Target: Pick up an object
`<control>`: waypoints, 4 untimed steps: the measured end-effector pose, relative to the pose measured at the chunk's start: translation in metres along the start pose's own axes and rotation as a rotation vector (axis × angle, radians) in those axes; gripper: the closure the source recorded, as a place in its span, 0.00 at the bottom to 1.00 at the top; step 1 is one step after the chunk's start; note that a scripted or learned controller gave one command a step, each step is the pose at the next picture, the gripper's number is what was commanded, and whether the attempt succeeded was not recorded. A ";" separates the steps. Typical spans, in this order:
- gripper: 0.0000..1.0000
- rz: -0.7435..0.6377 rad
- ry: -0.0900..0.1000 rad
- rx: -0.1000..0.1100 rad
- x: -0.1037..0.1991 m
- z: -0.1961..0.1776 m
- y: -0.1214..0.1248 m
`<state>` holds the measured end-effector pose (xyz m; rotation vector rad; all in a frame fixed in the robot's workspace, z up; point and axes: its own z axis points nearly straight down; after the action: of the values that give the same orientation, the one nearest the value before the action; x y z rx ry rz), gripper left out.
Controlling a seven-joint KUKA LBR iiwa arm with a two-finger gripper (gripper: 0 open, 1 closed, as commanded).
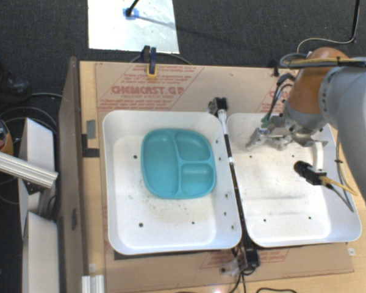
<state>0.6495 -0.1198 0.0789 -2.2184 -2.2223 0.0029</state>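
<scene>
Left bin [125, 224] on the worktop [171, 81] holds a teal divided plate [177, 163]. Pincer [259, 138] hangs over the right bin's [293, 224] far left part; I cannot tell whether it is wide or narrow.

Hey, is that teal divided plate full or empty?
Empty. The teal plate lies flat in the left bin, its three compartments showing only bare plastic.

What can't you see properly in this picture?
- Whether the gripper has anything: camera view, too small and blurry.
- The far right corner of the right bin: camera view, the arm covers it.
- The rest of the arm: camera view, cut off by the picture's right edge.
- The dark specks in the left bin: camera view, too small to tell what they are.
</scene>
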 end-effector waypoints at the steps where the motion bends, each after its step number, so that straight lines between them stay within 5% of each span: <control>1: 0.00 0.001 0.000 -0.006 -0.024 -0.040 0.007; 2: 0.00 0.000 -0.001 -0.006 -0.024 -0.039 0.007; 3: 0.00 -0.004 0.002 0.000 0.028 -0.004 -0.022; 4: 0.00 0.000 -0.002 -0.010 -0.014 -0.062 0.021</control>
<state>0.6708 -0.1336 0.1407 -2.2241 -2.2280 -0.0056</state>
